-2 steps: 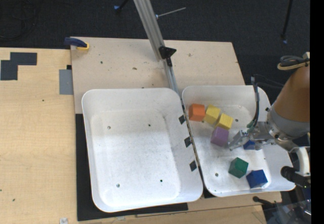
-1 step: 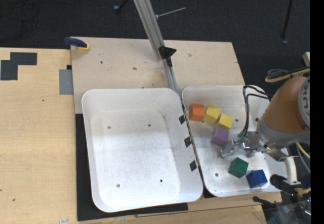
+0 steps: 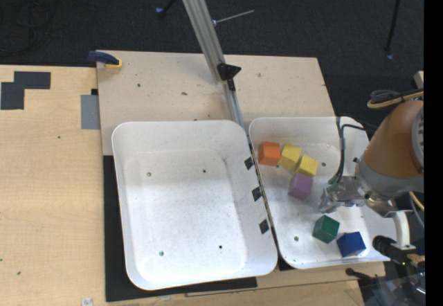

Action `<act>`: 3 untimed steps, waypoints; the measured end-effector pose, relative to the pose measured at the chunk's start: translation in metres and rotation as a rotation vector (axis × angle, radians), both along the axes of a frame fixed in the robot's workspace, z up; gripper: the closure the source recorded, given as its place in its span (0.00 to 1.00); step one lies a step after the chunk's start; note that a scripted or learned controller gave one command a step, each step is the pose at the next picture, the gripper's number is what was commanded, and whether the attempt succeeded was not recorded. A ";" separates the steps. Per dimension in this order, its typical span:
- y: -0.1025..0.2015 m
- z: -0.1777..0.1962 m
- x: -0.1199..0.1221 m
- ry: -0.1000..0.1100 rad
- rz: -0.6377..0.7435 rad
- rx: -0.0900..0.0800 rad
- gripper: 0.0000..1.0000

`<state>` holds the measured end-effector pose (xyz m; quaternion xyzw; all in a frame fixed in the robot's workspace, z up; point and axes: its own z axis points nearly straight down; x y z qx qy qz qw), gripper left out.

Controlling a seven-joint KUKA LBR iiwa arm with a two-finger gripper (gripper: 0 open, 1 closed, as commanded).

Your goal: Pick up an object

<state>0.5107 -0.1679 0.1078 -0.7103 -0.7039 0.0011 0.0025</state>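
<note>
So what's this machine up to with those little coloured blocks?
A robot arm reaches in from the right over the right-hand bin, which holds several small blocks. Its end effector hangs just above the green block, with the purple block beside it. Orange, two yellow and blue blocks lie nearby. Nothing looks picked up yet.

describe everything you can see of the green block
The green block is a small cube, dark green, matte, with plain faces and clean edges; it looks like painted wood or foam. It sits turned at an angle on the floor of the right bin, near the front. The blue block lies just beside it toward the front right, close or perhaps touching. The gripper hangs just above and behind it; nothing visibly grips it.
</note>
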 end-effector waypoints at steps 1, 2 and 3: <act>0.005 0.044 0.003 -0.006 0.010 -0.002 1.00; 0.013 0.099 0.011 -0.009 0.011 -0.002 1.00; 0.012 0.134 0.011 -0.007 0.010 -0.002 1.00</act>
